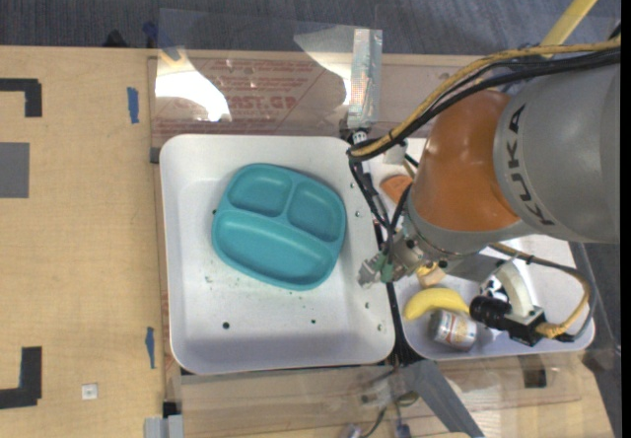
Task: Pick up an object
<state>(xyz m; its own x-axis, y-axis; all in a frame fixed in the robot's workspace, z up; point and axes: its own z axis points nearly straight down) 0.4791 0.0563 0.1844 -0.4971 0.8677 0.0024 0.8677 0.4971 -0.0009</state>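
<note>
Risk one: the gripper (378,268) sits low at the wall between the two bins. My read is that a straight drop from here would meet the rim and not an object.
Risk two: the banana (434,303) is curved and smooth. I'd expect a pinch off its middle to let it roll or squirt out.
Risk three: the can (455,329) lies on its side, touching the banana on the near side. A closing grip could nudge both and take neither.
Risk four: the plate (281,226) lies flat and wide in the left bin (177,229), with its edge low against the floor. That looks like a poor bite for a two-finger grip.
Gripper, opening: I cannot tell, because the bulky grey and orange arm (463,170) hangs right over it.
Gripper, load: nothing can be seen in its hold, and I would not call any object picked.
Gripper, contact: it is just beside the dividing wall, near the banana's left end. Whether it touches either one is unclear.
Objects, where: the banana and can are at the near left of the right bin (582,335). An orange object (396,187) peeks out at that bin's far left, mostly under the arm. The teal plate sits mid-left bin, well apart from the gripper.
Task status: nothing is lifted, by my judgement.
</note>
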